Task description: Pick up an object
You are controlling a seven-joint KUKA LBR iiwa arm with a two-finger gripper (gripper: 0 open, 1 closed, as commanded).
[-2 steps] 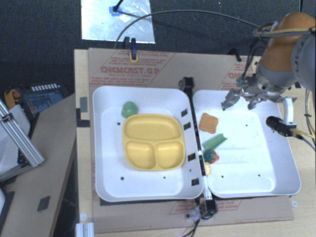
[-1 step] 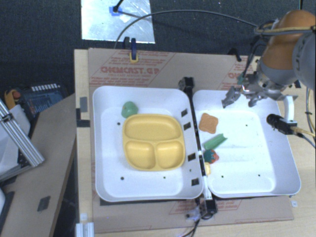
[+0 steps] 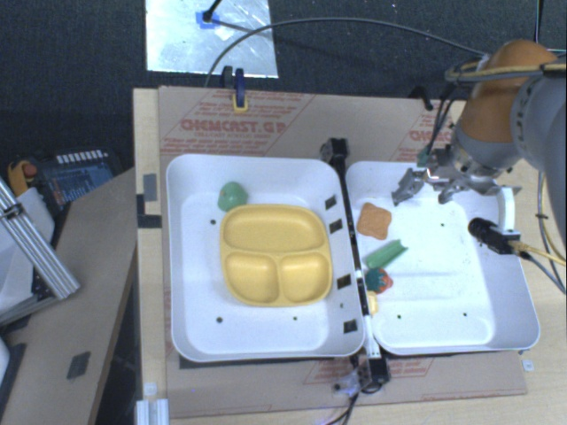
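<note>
The bench [image 3: 151, 264] bears a brown board [image 3: 292, 122] carrying two white bins [image 3: 195, 264] side by side.

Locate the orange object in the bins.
The orange object lies in the right bin, near its left wall, just above the green piece.

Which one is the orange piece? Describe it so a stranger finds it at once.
Start at the right bin, then go to its left side near the divider. The orange piece lies flat there, squarish, above the green stick. It is the lone orange item among green neighbours.
</note>
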